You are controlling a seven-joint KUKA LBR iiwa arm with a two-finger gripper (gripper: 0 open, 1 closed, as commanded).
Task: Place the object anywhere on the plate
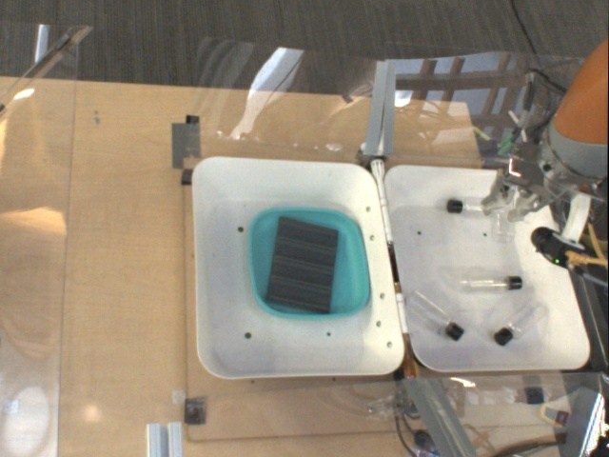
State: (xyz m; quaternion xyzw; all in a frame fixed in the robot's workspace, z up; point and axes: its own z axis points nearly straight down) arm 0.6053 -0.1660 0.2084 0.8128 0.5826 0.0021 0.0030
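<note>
**Desk:** Dark grey ribbed rectangular block (303, 265) — where does it lie?

**Photographer:** Flat on the teal rounded plastic plate (357, 279), in the left white bin (214, 255). By the look of it, the placing is done.

**Desk:** And the gripper (533, 203)?

**Photographer:** At the right bin's (571, 350) far edge, well apart from the block; its state I cannot tell. Clear tubes with black caps (493, 282) lie close by — a careless sweep might scatter them.
</note>
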